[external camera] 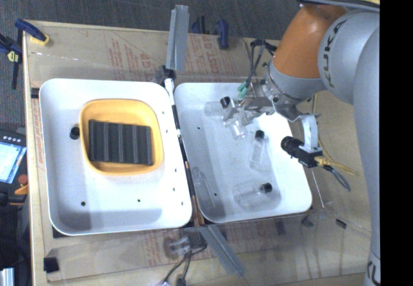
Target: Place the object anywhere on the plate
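Legible markings: you can read one only. The grey arm (pixel 348 52) carries the brand name "KUKA" in dark capital letters on its casing, just right of the orange band (pixel 308 39); the lettering runs vertically and is partly turned away from you. The table (pixel 97 46) shows faint red printed lines and lettering on its brown surface, along the top edge and near the bottom edge, but you cannot read any of it. The small device (pixel 10 159) at the left edge shows a lit screen; its contents are too small to read.
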Controlling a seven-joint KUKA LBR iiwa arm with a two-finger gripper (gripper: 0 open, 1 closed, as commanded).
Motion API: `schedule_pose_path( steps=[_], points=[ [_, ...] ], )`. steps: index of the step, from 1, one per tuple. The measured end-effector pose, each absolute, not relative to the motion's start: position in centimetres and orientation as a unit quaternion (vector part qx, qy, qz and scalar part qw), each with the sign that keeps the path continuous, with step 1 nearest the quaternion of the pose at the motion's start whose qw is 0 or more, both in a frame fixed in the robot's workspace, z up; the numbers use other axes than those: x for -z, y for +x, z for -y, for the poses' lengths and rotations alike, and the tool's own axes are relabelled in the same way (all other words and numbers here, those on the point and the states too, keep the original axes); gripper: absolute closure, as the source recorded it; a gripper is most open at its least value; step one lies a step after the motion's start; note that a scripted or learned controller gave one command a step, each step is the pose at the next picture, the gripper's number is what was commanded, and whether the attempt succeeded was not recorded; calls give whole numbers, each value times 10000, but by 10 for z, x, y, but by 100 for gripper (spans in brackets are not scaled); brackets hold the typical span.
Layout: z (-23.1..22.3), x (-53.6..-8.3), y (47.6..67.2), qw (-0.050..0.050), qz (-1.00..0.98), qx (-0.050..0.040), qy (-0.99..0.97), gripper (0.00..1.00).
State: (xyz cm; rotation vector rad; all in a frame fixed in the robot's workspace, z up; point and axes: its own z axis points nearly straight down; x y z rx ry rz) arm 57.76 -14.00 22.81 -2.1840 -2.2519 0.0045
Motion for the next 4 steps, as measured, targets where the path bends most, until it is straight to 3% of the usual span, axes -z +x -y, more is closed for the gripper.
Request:
schedule_pose_path(
  steps=[1,2,4],
  points=[
    [91,-243,608,3,7779,-7,-6284,100],
    [40,-212,624,22,8113,-16,-5846,100],
    [6,-191,595,27,8986,-14,-4388,100]
  ],
)
